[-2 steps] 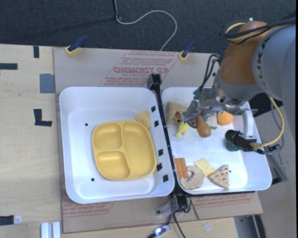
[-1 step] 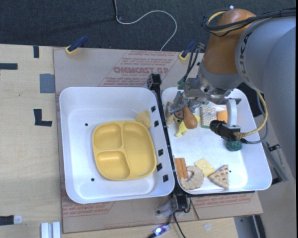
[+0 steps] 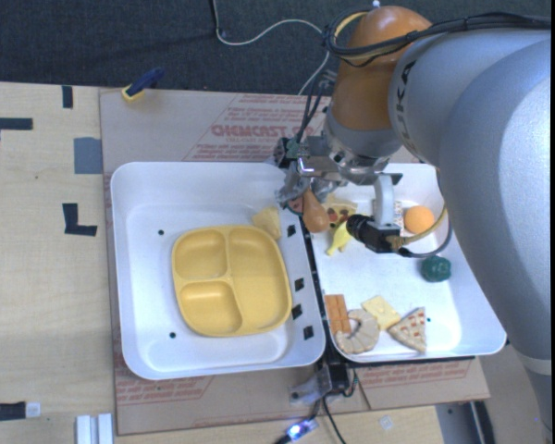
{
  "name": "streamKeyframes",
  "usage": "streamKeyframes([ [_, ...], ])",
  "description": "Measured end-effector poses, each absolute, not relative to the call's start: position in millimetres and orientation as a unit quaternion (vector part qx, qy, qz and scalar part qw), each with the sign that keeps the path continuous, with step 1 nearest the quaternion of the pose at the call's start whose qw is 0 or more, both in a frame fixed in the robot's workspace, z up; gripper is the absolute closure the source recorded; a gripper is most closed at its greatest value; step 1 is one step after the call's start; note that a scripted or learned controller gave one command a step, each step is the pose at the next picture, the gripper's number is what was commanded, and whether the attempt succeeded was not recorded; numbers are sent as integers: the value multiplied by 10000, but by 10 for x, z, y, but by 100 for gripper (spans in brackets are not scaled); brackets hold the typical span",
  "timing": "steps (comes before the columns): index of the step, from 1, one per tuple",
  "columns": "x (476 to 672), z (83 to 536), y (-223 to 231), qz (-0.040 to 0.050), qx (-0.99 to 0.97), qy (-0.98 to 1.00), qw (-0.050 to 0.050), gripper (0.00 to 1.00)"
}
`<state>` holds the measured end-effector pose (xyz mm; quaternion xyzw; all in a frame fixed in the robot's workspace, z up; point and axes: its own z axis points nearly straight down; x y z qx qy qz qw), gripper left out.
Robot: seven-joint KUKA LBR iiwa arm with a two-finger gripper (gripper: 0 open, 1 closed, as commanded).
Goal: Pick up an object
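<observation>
The claw (image 3: 307,191) is hanging low over the dividing rims where the two bins meet, near their far end; whether it is apart or together I cannot tell, since the wrist is blocking it. A brown, rounded toy food piece (image 3: 314,215) is sitting right below it, touching or nearly touching, but whether the claw is gripping it is unclear. Just beside that, a yellow banana-like piece (image 3: 339,237) is lying in the right bin (image 3: 472,326), with an orange ball (image 3: 418,219) and a dark green piece (image 3: 436,268) further right. Nearer the camera, a cracker stick (image 3: 337,314), a cheese wedge (image 3: 382,311) and a pizza slice (image 3: 410,329) are lying together. In the left bin (image 3: 134,248), a yellow divided plate (image 3: 229,278) is resting on the floor, a pale yellow chunk (image 3: 268,220) touching its far edge. Both bins are sitting on the cardboard-covered tabletop (image 3: 166,128).
</observation>
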<state>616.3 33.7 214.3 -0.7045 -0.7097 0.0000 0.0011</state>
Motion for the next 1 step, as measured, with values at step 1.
streamKeyframes([
  [1,6322,2246,774,-6,-7048,-7094,7,100],
])
